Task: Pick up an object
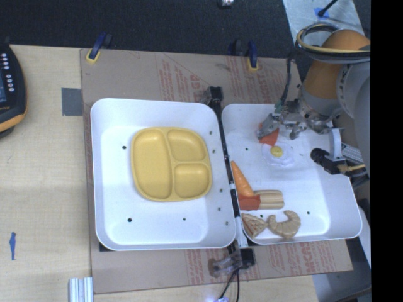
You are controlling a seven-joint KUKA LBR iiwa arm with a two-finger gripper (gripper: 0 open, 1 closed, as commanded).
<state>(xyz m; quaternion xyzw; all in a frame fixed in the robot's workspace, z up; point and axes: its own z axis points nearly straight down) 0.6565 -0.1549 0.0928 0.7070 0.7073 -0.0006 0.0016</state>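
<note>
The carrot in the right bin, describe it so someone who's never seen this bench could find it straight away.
Start at the right bin, the one without the yellow divided plate. Along its left wall, beside the seam between the bins, lies the carrot, slanting down toward a red piece. It is the only long, tapered orange thing; its neighbours are tan, like the croissant.

Brown cardboard sheet [157, 65] under the bins, blue clamps [252, 56] on its far edge, black handheld controller [9, 87] at left

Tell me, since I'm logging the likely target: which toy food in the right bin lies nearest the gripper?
The small yellow-orange piece, right beneath the gripper; the carrot, wooden block and croissant lie further toward the bin's front.
</note>
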